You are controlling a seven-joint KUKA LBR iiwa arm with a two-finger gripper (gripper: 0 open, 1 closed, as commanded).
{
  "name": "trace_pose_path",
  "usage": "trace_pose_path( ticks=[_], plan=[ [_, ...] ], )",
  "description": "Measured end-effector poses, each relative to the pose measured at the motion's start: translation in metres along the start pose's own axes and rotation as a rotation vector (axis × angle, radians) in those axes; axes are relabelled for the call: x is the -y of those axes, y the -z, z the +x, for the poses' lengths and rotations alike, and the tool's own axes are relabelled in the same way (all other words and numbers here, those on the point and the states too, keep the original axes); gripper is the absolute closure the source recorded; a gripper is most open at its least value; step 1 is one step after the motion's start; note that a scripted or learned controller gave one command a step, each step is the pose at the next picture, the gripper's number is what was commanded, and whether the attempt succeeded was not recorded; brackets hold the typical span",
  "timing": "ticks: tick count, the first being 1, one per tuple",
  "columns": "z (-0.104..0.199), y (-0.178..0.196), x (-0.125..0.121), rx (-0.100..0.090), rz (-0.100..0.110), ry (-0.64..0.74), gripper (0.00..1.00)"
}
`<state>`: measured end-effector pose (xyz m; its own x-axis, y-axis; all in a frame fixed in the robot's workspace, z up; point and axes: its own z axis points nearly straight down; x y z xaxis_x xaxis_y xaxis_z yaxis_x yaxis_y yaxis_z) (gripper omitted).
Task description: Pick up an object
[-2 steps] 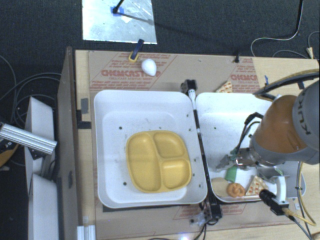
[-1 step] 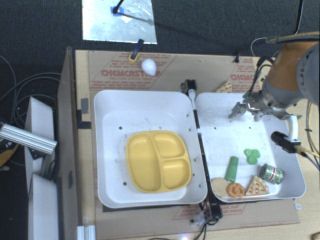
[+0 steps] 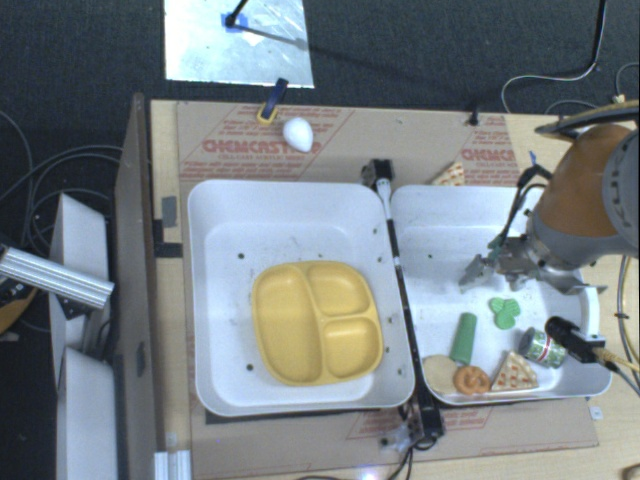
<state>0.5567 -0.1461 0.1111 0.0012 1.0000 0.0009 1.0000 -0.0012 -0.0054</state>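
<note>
Low in the right bin (image 3: 440, 208), lower right of the frame: a cluster of small toy foods. Green cylinder (image 3: 463, 338) standing on a slant, smooth and matte. Just right of it, a flat green leaf-like piece (image 3: 505, 313). Further right, a small can (image 3: 545, 348) on its side, with a green-and-red label too small to read. Along the bin's bottom edge, a pale round disc (image 3: 437, 368), an orange lump (image 3: 471, 379) touching it, and a wedge like a pizza slice (image 3: 516, 373).

Above the leaf-like piece, close to the bin floor, the gripper (image 3: 487, 268), grey metal, nothing seen in its grasp; whether spread or pressed together, cannot tell. Behind it the arm (image 3: 590, 193), its rounded orange-brown and grey casing at the right edge.

To the left, the second bin (image 3: 220, 228), white and shallow with rounded corners, holding a yellow plastic plate (image 3: 318, 320) divided into three compartments. A black clip (image 3: 378, 173) at the top of the seam between the bins.

Beneath both bins, a worktop covered in brown cardboard (image 3: 330, 123) printed in red with "CHEMCAST", repeated at upper left and upper right. On it, above the left bin, a white egg shape (image 3: 298, 133).

Around the worktop, dark carpet (image 3: 60, 48); a shiny crinkled foil sheet (image 3: 235, 28) at the top; loose cables (image 3: 40, 178) at the left.
</note>
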Motion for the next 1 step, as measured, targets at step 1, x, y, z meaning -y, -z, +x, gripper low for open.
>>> trace_pose_path(
  ticks=[1],
  plan=[
    [0.0350, 0.0027, 0.0554, -0.002, -0.001, 0.003, 0.00]
  ],
)
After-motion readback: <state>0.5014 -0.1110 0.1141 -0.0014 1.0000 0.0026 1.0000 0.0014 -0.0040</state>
